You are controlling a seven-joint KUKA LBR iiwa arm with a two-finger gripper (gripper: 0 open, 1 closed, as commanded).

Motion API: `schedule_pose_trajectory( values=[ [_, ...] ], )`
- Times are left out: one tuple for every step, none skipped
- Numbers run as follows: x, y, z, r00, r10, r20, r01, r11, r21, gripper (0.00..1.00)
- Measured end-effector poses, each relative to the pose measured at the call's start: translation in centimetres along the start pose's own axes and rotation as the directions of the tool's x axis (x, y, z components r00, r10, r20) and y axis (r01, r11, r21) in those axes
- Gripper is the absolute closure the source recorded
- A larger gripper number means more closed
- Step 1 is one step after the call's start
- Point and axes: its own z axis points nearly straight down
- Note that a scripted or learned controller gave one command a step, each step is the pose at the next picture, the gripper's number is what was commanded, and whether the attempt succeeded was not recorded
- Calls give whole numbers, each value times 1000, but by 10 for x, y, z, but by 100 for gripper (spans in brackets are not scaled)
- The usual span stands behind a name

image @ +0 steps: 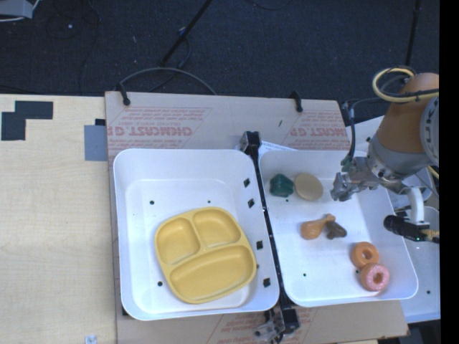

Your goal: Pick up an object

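Observation:
The right bin [337,292] holds several small things: a dark green lump [282,185], a tan round disc [309,187], an orange-and-brown drumstick shape [321,228], an orange donut [365,254] and a pink donut [375,277]. My gripper [343,189] hangs over the bin's far right part, just right of the tan disc and apart from it. I see nothing between its fingers.
In the left bin [133,192] lies a yellow three-compartment tray [206,254]. A black divider [262,221] runs between the bins. The arm's orange band [403,131] and cables sit at the right edge. Cardboard [215,124] lies behind the bins.

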Motion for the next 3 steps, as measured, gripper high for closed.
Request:
schedule_pose_trajectory(
  values=[
    [-3, -8, -58, 1000, 3, 1, -3, 1000, -1, 100],
    [-4, -8, -82, 1000, 0, 0, 0, 1000, 1, 100],
    [42, -10, -81, 1000, -3, -3, 3, 1000, 5, 100]
  ],
)
